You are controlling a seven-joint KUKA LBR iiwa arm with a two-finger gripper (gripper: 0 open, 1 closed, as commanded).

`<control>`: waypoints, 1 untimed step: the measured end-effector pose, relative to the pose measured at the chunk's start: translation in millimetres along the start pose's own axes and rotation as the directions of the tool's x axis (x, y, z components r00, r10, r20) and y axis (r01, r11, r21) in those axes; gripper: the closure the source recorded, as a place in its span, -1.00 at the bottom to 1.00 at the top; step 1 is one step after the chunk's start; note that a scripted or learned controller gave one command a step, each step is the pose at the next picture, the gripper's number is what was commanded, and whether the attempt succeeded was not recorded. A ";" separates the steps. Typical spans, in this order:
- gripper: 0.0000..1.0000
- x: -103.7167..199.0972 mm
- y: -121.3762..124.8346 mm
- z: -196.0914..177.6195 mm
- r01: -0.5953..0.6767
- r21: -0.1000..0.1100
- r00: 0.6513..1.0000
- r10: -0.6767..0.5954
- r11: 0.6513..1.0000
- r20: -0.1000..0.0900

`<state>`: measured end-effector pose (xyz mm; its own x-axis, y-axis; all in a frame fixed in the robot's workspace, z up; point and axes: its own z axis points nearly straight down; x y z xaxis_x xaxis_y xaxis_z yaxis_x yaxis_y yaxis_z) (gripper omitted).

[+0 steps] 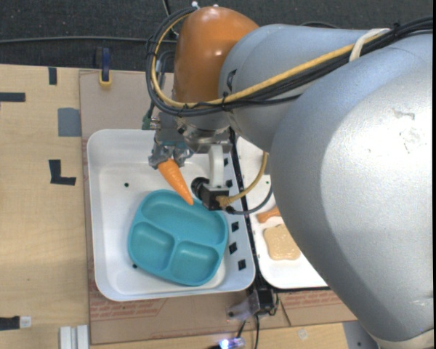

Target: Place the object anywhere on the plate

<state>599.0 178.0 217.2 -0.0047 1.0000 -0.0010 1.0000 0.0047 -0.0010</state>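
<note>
A teal plate with three compartments lies in the left white bin. An orange carrot hangs tilted just above the plate's far rim, its upper end between the fingers of my gripper. The gripper is shut on the carrot's top. The carrot's pointed end reaches down toward the plate's back edge.
The big grey arm and its orange band cover most of the right bin. A tan slice-shaped object and an orange piece lie in that right bin. Black cables hang near the bins' divider.
</note>
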 end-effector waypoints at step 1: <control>-1.00 -1.9 -0.7 -1.1 -0.002 0.001 1.000 0.002 1.000 0.001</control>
